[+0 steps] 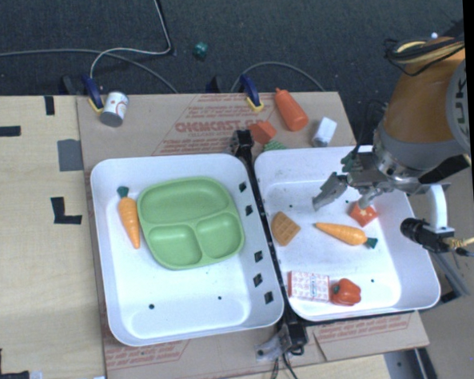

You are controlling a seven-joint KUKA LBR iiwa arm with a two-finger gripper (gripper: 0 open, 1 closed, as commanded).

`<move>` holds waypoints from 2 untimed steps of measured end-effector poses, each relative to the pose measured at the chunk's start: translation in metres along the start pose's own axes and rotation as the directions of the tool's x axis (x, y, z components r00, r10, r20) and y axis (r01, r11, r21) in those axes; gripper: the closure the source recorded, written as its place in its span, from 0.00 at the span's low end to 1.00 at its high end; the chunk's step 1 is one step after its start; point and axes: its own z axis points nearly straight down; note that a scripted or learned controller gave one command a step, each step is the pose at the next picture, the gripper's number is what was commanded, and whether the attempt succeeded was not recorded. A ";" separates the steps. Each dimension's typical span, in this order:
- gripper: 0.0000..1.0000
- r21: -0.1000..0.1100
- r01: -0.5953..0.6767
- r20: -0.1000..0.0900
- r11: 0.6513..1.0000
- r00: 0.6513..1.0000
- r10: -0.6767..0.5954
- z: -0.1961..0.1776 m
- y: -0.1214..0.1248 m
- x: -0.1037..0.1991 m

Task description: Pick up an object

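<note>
Camera view, setting: a slanted look down at two shallow white bins sitting side by side on a bench, the left bin and the right bin.
Camera view, arm: the grey arm with its orange band is reaching in from the right and hanging over the right bin.
Camera view, progress: the pick appears not yet done; nothing is showing between the fingers, and every object is lying on a bin floor or on the bench.
Camera view, gripper: the gripper is hovering over the upper middle of the right bin, with its fingers looking spread apart and holding nothing.
Camera view, nearest objects: a small red toy is sitting just beside the gripper, and an orange toy carrot is lying just below it.
Camera view, other right-bin objects: a tan waffle-like piece is resting near the divider, and a printed card with a red pepper is lying near the front edge.
Camera view, left bin: a green divided plate is sitting beside a second carrot.
Camera view, remaining: judging from this, the descent, closing and lifting are all still waiting.
</note>
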 end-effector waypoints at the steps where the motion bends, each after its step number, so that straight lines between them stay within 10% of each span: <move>1: 0.00 0.002 -0.003 0.001 1.000 1.000 0.003 0.082 -0.022 -0.066; 2: 0.00 -0.001 -0.001 0.000 1.000 1.000 0.001 0.143 0.027 -0.068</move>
